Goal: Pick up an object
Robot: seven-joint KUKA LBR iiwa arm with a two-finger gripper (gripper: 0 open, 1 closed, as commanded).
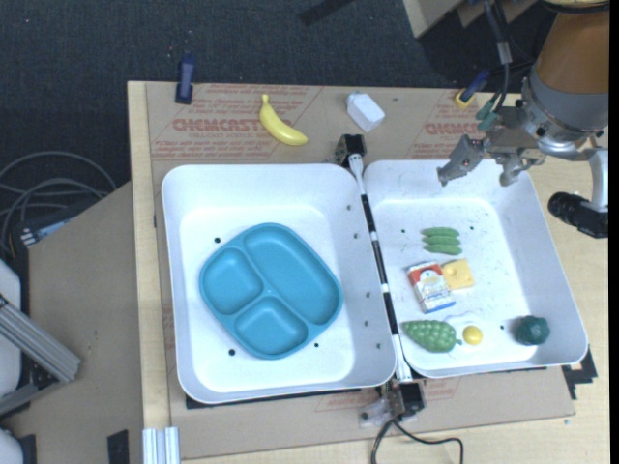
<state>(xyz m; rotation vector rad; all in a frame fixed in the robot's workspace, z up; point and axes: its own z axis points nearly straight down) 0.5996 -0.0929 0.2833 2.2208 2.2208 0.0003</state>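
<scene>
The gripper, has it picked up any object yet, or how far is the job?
Nothing looks done yet. The gripper hangs open over the far edge of the right bin, with nothing between its fingers. The pea pod, small carton, yellow ball and dark green object all lie in that bin. Left to do: descend on one, close and lift.

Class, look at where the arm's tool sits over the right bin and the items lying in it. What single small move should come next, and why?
Probably lower the tool toward the near side of the right bin, over the green pea pod. The tool sits open above the bin's far edge with nothing between its fingers, and the pea pod is the nearest item, lying apart from the carton and the cheese wedge.
</scene>
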